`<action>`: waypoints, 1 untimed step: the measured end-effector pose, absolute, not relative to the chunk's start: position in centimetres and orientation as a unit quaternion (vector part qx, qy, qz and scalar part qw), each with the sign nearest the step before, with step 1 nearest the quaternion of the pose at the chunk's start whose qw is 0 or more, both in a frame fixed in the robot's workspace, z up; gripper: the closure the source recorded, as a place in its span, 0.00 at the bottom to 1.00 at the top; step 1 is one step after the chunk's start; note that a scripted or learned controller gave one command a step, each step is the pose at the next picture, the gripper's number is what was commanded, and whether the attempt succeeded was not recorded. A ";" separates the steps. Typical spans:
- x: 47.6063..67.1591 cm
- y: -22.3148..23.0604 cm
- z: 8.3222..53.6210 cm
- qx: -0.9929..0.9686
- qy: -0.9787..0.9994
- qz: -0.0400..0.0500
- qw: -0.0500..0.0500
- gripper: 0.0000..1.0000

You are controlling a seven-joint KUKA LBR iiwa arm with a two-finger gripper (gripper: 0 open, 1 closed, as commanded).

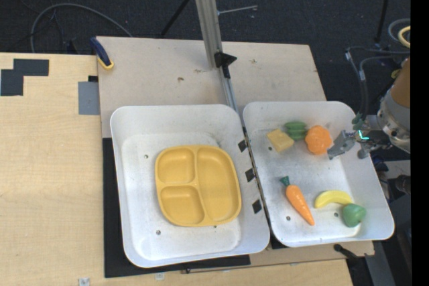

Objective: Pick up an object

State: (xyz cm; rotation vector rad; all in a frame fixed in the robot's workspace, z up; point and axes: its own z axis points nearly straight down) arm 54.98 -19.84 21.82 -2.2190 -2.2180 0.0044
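Nothing picked yet. Gripper [340, 145] sits at the right bin's [375, 224] far-right edge; can't tell its state. The orange [318, 140] is just beside its tip, and the carrot [299, 201], banana [332, 197] lie below, untouched.

Bright even overhead light, faint soft shadows, white bins [134, 144] slightly overexposed, mild softness overall
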 end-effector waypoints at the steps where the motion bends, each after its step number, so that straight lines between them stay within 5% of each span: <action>1: 55.1 -19.9 22.0 -0.707 -0.707 0.000 0.000 0.00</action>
